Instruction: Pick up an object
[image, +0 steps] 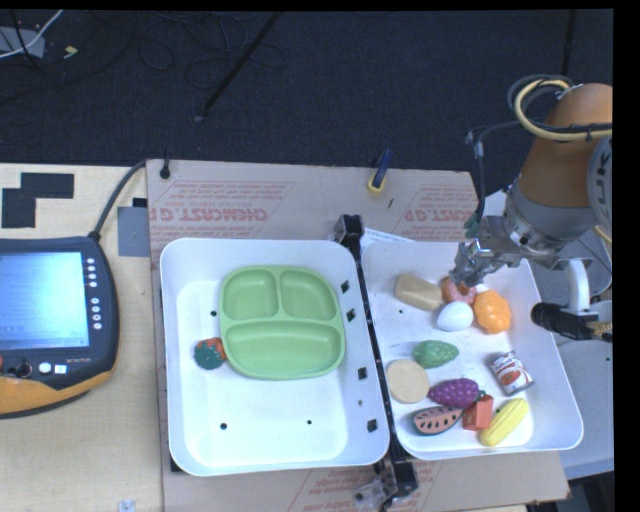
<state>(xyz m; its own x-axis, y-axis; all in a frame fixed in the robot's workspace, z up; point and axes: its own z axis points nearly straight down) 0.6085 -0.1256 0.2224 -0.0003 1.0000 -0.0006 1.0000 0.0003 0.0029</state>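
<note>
Probably light, stiff and slick, best pinched across its narrow sides: small pinkish-red plastic toy (458, 290) at upper centre of the right white bin (570, 420), touching a white egg-shaped piece (454, 316) and a round orange toy fruit (492, 311). Directly above, pincer (470, 262) lowered close; open or closed, impossible to tell.

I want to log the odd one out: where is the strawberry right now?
The strawberry lies in the left bin, touching the left edge of the green divided plate, far from the other toy foods in the right bin.
</note>
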